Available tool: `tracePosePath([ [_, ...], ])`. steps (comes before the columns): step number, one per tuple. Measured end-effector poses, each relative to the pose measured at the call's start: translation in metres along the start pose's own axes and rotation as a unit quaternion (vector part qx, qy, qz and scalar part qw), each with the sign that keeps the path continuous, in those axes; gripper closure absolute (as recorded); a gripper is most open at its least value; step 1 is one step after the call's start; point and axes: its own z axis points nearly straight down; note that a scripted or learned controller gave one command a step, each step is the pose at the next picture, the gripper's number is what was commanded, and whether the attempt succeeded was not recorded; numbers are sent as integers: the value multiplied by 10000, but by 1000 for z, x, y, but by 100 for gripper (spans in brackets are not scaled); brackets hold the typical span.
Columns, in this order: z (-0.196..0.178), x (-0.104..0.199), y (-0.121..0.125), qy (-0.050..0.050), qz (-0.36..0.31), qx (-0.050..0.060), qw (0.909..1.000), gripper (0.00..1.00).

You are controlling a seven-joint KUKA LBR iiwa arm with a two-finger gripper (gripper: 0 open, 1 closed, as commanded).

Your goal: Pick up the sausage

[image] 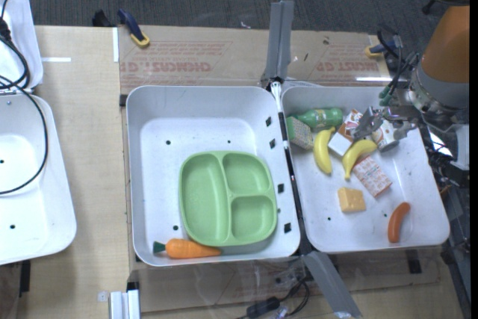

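Your sausage [399, 223] lies alone in the near right corner of the right bin [328, 235], tilted a little off upright in the camera view, its upper end leaning toward the bin's right wall. It touches nothing: the cheese block [352, 199] sits near it toward the bin's middle, and the pink-patterned packet [372, 177] lies just beyond that. It looks like a toy, so expect it to be light, smooth, rounded and rather slick, and likely stiff enough to hold its shape. Take it across its short width at the middle of its length, fingers set square to its long axis; a grip near either rounded end will probably squirt it out. Mind the right wall, which stands close on one side.

Farther back, the crowd sits along the bin's far edge: two bananas [323, 152], a green bottle [320, 117], and small cartons around them. Your end effector [376, 128] hangs over that far right corner, among the cartons and well apart from the sausage. You cannot tell how wide its fingers stand or whether they have hold of anything, since clutter and cabling blur them together.

The left bin [149, 160] carries a green divided plate [228, 198] and, at its near edge, a carrot [187, 249]. Both bins rest side by side on the worktop [82, 78].
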Motion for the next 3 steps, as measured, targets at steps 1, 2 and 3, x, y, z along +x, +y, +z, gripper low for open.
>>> tracePosePath([
  [1,53,-48,-64,2,4,-3,10000,0],
  [2,99,-58,-71,8,625,1,9980,0],
  [3,132,-76,-86,59,366,14,9993,0],
])
